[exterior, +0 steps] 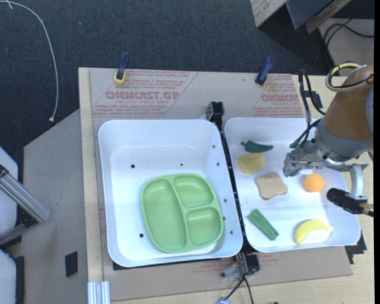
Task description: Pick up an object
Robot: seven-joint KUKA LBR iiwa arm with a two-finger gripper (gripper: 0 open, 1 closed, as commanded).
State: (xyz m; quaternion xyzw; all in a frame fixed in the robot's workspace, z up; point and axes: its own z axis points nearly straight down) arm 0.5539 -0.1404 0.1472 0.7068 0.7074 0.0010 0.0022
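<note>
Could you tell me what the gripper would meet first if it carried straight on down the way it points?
Probably the bare floor of the right bin, between the orange ball and the tan piece; depth under the gripper is unclear.

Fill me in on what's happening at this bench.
A grey and orange robot arm reaches in over the right bin, its tool low among play food: a green pepper, yellow piece, bread slice, orange, banana and green stick. Nothing looks lifted yet. A green divided plate sits in the left bin.

Dark grey carpet floor [148, 35]; white cable [50, 53] lying across it; cardboard box [267, 9] at top; aluminium rail [21, 196] at left edge
</note>
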